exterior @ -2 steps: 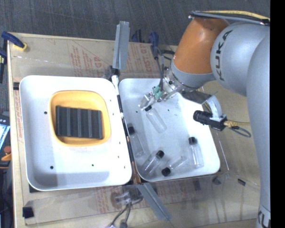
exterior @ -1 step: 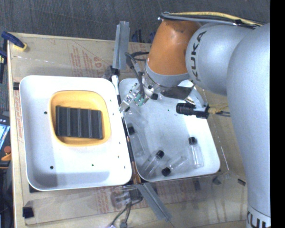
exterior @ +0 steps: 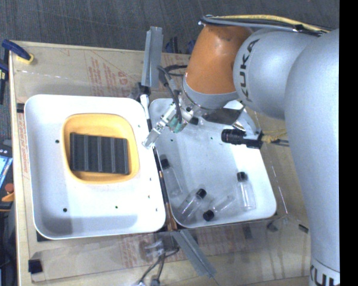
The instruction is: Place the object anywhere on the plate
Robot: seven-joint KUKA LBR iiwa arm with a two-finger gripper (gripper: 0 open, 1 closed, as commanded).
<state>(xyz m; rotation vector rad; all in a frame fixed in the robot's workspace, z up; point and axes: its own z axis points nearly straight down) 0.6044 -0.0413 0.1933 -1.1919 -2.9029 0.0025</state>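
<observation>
Arm bent low over the right bin (exterior: 259,177) — gripper (exterior: 158,131) near the divide, grip state unclear

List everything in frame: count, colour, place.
bins: 2, white, side by side on the bench.
plate: 1, yellow rim with dark ribbed centre, in the left bin.
vials: about 5, clear with black caps, along the near part of the right bin; exact count hard to tell.
bench: 1, brown board with red print, under both bins.
clamp: 1, blue and yellow, far left corner of the bench.
arm: 1, grey with orange band, reaching in from the right.
tool: 1, over the divide between the bins.
</observation>
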